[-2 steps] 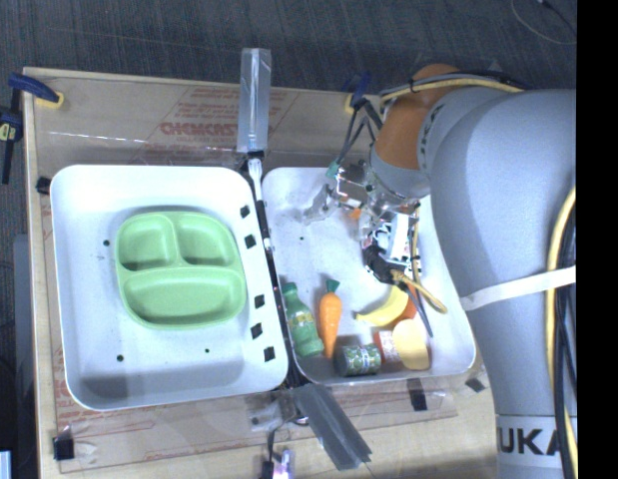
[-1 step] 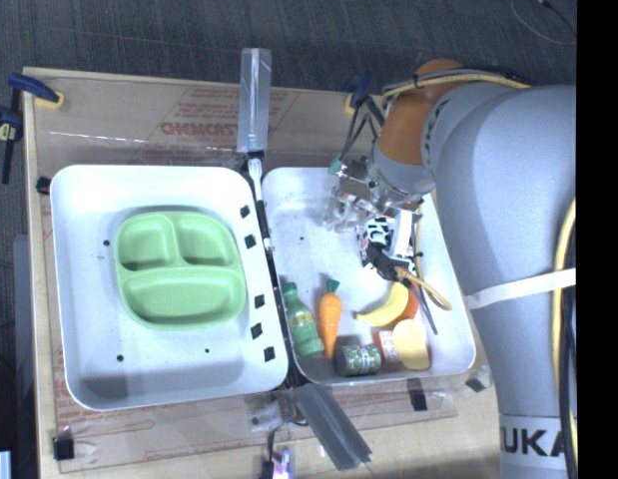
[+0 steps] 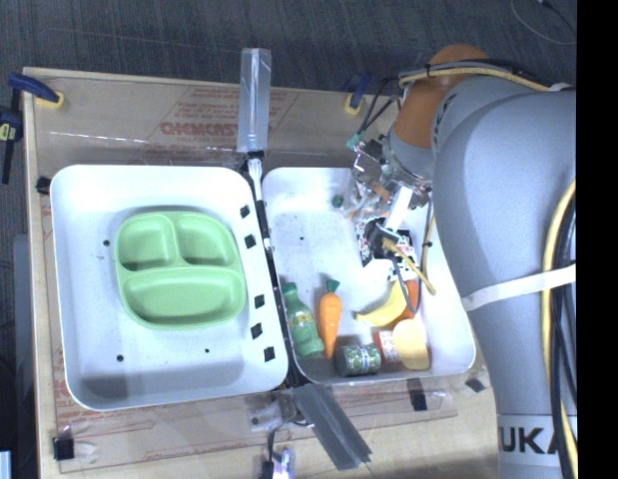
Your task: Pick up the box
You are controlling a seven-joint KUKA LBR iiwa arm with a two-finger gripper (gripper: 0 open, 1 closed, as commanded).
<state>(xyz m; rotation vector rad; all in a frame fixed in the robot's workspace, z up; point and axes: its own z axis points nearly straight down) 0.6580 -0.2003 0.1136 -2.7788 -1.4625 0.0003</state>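
My gripper (image 3: 373, 203) hangs low over the back right part of the right bin (image 3: 299, 218), below the arm's orange band. Right under it, towards the front, lies a small white and black item (image 3: 386, 238) that may be the box. It touches or nearly touches the gripper, and clutter blurs where one ends and the other begins. I cannot tell whether anything is held.
The right bin's front holds a green bottle (image 3: 303, 322), a carrot (image 3: 329, 319), a banana (image 3: 383, 310), a small can (image 3: 360, 359) and a yellow-orange item (image 3: 410, 345). A green divided plate (image 3: 179, 267) lies in the left bin (image 3: 79, 347). The arm's grey body covers the right bin's right wall.
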